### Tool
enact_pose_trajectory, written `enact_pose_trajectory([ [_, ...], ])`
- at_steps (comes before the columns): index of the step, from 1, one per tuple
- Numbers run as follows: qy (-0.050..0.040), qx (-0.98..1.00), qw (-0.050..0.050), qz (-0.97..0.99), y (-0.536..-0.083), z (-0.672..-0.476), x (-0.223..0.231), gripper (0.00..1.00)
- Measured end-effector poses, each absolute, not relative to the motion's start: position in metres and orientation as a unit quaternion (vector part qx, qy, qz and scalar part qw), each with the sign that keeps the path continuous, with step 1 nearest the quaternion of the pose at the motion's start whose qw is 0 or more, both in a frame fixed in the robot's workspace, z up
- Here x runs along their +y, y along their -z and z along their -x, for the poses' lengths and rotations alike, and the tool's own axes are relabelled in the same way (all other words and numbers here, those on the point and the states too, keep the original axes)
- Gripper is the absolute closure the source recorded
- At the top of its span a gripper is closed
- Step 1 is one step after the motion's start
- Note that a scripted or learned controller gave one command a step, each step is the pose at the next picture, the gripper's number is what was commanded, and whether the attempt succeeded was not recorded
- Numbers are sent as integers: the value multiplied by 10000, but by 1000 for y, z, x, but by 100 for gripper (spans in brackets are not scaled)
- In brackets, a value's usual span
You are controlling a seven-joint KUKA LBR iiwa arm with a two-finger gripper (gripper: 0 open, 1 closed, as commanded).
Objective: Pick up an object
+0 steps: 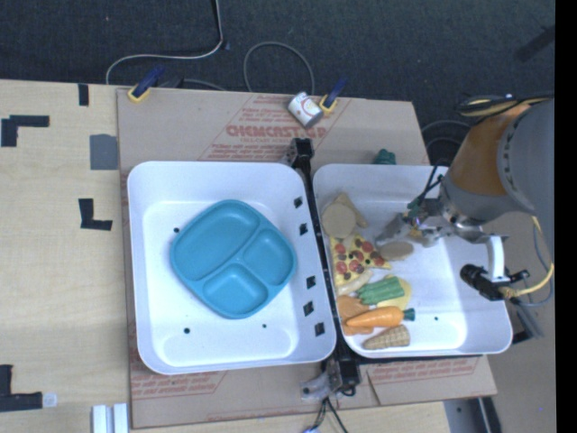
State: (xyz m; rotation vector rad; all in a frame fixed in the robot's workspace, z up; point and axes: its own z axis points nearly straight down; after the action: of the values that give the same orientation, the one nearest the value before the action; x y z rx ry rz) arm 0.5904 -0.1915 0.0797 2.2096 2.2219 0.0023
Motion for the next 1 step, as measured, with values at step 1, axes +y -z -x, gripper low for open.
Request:
enact_pose_trajectory([
  [1,-17,7093,27,-7049,-87,-656,-160,0],
])
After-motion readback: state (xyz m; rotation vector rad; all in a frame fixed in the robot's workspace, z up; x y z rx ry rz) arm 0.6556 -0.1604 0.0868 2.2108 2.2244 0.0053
